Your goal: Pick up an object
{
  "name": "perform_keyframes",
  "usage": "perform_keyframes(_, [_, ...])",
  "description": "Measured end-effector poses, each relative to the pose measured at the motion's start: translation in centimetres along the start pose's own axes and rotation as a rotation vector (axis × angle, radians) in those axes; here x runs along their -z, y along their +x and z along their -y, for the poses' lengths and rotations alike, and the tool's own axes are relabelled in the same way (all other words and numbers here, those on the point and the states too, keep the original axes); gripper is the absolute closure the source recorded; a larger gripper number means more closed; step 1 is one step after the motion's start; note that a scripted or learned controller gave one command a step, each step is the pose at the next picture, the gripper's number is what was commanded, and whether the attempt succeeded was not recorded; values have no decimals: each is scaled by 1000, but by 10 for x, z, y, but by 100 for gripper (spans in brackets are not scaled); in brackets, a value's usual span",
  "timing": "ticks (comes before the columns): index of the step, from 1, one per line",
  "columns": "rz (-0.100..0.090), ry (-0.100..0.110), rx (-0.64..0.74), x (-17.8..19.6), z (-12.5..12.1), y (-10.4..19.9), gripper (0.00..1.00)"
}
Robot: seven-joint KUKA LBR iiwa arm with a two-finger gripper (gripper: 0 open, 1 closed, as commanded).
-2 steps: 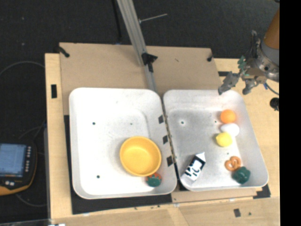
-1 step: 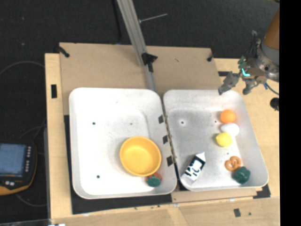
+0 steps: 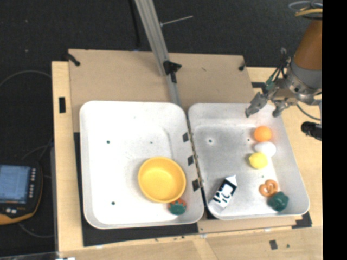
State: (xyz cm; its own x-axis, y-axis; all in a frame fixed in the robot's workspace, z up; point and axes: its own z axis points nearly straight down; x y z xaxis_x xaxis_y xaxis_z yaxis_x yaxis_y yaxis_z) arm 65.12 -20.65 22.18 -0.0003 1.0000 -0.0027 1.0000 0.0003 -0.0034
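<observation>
My gripper (image 3: pixel 265 110) hangs over the far right corner of the right bin (image 3: pixel 227 124), its two fingers spread apart with nothing between them. Just below it lie an orange ball (image 3: pixel 263 133), a white ball (image 3: pixel 264 148) and a yellow ball (image 3: pixel 258 160) in a column. Nearer the front sit a brown pretzel-shaped piece (image 3: pixel 268 187), a dark green object (image 3: pixel 279 201) and a small black-and-white carton (image 3: pixel 223 192) lying tilted. In the left bin (image 3: pixel 119 124) rests a yellow bowl (image 3: pixel 161 179), with a small green-and-red object (image 3: pixel 177 207) by its front edge.
A grey metal pole (image 3: pixel 154 37) slants up from between the bins at the back. A handheld pendant with a blue screen (image 3: pixel 16 191) lies off the bench at the left. Brown board surrounds both bins.
</observation>
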Motion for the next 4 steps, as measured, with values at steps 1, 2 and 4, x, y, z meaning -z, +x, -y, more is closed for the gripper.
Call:
perform_keyframes(1, [0, 1, -2, -47, 4, -10, 0])
perform_keyframes(2, [6, -14, -1, -84, 5, -14, 0])
perform_keyframes(4, [-2, -10, 2, -24, 1, -11, 100])
